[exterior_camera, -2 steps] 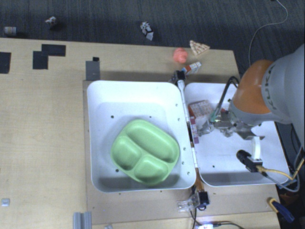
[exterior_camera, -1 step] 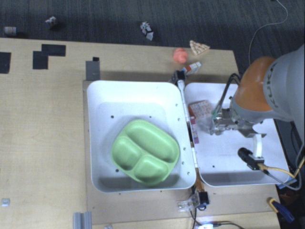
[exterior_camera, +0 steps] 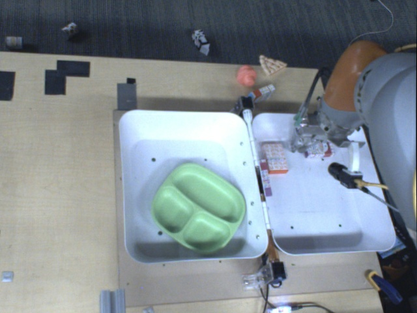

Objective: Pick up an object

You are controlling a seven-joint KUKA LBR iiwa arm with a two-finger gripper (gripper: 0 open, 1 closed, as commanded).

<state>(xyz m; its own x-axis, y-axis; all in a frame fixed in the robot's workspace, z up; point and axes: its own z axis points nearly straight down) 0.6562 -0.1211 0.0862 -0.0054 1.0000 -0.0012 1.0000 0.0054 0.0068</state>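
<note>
Two white bins are sitting side by side on the tabletop, a left bin (exterior_camera: 140, 149) and a right bin (exterior_camera: 313, 207). One green divided plate (exterior_camera: 199, 205) is lying in the left bin, and one small red-and-white box (exterior_camera: 274, 156) is lying in the right bin. Near the tabletop's far edge, one pink ball (exterior_camera: 245, 75), one tan wedge (exterior_camera: 272, 64) and one small tube (exterior_camera: 260, 93) are resting.

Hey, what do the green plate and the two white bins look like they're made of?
Green plate: probably moulded plastic with a satin finish, judging by its one even colour, soft rounded compartments and faint highlights. Left bin and right bin: likely thin formed plastic, smooth and slightly glossy, with rounded corners and sloped walls. Painted metal can't be ruled out.
</note>
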